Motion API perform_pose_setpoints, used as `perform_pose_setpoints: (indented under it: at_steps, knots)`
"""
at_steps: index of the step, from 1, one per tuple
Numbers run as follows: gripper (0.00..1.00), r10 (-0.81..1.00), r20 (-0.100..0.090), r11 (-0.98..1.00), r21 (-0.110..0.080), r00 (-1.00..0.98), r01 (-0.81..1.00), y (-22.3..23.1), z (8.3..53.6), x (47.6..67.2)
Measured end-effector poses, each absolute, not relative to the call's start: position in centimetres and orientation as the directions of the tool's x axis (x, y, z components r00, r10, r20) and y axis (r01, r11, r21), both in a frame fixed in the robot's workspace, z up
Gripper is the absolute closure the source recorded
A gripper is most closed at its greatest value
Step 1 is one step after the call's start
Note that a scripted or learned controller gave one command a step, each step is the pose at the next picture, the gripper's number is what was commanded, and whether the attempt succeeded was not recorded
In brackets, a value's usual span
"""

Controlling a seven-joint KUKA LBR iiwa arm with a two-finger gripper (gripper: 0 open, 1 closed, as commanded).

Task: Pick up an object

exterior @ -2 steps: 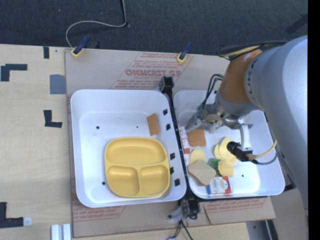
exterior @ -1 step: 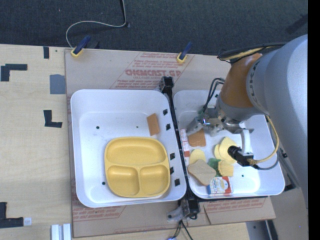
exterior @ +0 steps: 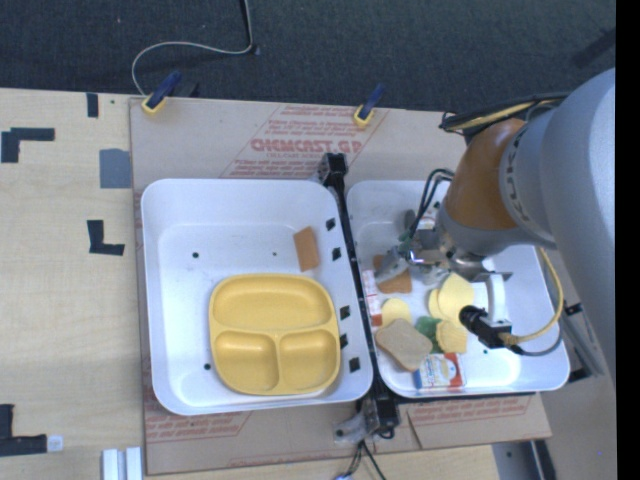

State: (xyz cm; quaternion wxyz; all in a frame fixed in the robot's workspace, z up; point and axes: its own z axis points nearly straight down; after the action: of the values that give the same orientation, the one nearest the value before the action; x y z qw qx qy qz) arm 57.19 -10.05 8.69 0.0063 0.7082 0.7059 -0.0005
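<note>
Two bins | tool over right bin (above brown block)

You see the grey arm reaching over the right bin of cluttered toy food, while a yellow divided tray sits in the left bin.

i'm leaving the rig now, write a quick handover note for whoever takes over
Gripper: low in the right bin, at its upper left; whether its fingers are open or shut cannot be told, and nothing shows between them.
Right bin: a brown wedge, yellow pieces, a bread-like slice and a small packet.
Left bin: yellow divided plate, small brown block.
Done: no pick visible.
Left: grasp an object and lift it.
</note>
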Motion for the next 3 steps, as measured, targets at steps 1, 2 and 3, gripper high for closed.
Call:
perform_pose_setpoints:
  at_steps: [1, 2, 3]
  knots:
    - [0.0, 1.0, 0.0, 0.003, 0.002, -0.003, 1.0, -11.2, 8.6, 61.3]
    - [0.0, 1.0, -0.003, 0.001, 0.003, -0.001, 1.0, -9.6, 8.6, 59.8]
    - [0.0, 1.0, 0.0, 0.002, 0.0, -0.002, 1.0, -9.9, 8.6, 60.2]
